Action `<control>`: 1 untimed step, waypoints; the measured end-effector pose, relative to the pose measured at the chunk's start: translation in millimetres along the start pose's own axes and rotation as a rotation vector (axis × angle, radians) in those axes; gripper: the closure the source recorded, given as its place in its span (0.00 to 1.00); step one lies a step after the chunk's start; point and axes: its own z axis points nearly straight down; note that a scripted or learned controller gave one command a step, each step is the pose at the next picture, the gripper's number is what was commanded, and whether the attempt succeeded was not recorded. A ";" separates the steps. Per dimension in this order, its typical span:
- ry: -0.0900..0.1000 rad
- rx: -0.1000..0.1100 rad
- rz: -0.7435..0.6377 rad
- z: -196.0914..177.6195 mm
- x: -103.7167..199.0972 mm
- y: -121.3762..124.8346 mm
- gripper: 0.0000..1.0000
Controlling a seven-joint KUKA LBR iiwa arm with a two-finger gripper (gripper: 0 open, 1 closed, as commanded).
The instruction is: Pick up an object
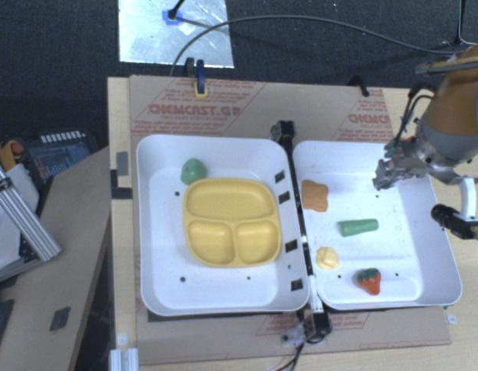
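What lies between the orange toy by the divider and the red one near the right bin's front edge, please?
In the camera view, between the orange toy and the red toy lie a green cylinder and a small yellow piece.

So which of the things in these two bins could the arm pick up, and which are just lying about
Could be picked up:
- orange bread-shaped toy
- green cylinder-shaped toy
- pale yellow lumpy toy
- red and green strawberry-like toy
- green rounded toy
- hand, above the right bin

Lying about:
- yellow plastic divided tray
- blue clamp
- silver sheet
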 end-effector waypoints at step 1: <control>0.000 0.000 0.002 -58.0 -7.8 -5.0 1.00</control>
